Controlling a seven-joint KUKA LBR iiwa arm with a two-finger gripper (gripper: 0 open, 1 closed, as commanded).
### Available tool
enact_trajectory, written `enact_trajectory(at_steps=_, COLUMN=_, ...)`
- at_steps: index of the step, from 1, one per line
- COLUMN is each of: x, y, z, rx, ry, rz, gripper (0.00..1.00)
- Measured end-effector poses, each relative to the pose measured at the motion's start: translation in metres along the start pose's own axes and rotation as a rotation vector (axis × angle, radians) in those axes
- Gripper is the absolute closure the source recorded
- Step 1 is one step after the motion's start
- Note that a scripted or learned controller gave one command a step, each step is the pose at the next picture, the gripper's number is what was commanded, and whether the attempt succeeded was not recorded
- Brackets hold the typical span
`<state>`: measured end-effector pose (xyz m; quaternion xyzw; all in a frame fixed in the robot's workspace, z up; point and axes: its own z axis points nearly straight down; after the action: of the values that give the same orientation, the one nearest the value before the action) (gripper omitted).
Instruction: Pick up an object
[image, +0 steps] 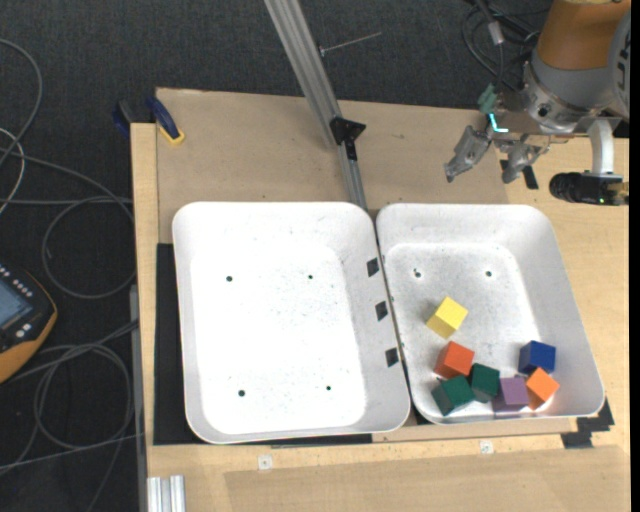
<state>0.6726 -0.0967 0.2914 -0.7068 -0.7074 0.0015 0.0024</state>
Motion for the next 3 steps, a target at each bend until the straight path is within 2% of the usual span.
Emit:
enact_trajectory(at_steps=1, x=0.000, y=0.001, z=-0.003, rx=-0.004, ry=-0.001, rz=-0.001, gripper=0.00)
enact_trajectory(at_steps=3, x=0.004, y=-0.002, z=0.123, rx=0.002, ry=0.000, rz=0.001, gripper=0.00)
